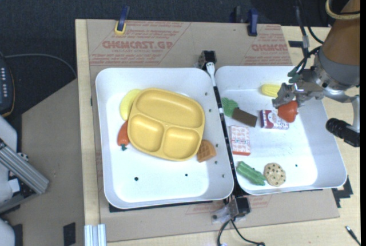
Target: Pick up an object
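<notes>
While the arm reaches in from the right, I see its gripper over the upper part of the right bin, fingers closed on a red tomato-like toy that sits between the fingertips, just above a small red-and-white carton. I can't tell whether the toy is lifted clear or touching the carton's edge. Yellow corn-like piece lies just left of the gripper, near the bin's top wall. Same bin, left side: green leafy toy touching a brown bar, below them a red-and-white packet. Near the front: green pod-shaped toy just beside a chocolate-chip cookie. Left bin carries a yellow divided tray, upside unclear, tilted a bit, covering most of the middle. A yellow banana-like piece pokes out at the tray's upper left, a red-orange pepper-like toy at its left edge, a brown waffle piece at its lower right, touching the tray. Both bins sit on a cardboard-covered bench, blue clamps at the back edge.
</notes>
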`<state>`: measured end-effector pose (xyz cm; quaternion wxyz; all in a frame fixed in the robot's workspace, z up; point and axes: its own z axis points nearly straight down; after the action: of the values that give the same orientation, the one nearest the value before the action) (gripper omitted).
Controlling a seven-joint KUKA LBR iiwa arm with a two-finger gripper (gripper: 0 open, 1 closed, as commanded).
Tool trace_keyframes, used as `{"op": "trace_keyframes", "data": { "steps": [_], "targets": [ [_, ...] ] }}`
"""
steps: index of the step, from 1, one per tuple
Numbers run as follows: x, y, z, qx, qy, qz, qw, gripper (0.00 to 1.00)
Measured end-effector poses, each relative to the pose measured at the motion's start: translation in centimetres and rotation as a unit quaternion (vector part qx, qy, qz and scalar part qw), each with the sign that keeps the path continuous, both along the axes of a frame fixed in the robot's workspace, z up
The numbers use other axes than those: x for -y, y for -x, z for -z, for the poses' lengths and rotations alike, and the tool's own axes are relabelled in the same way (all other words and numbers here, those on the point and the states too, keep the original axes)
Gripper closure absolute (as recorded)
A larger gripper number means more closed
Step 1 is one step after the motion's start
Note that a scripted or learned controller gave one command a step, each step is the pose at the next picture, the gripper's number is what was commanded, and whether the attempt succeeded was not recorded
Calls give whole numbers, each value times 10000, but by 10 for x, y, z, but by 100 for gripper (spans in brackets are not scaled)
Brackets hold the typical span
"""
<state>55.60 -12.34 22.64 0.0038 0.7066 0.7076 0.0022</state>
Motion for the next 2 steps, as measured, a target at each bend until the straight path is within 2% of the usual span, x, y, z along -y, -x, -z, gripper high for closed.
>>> {"op": "trace_keyframes", "data": {
  "steps": [1, 2],
  "targets": [
    [0, -1, 2, -29, -7, 4, 10000, 100],
    [-59, -23, 7, -26, -18, -27, 10000, 100]
  ]
}}
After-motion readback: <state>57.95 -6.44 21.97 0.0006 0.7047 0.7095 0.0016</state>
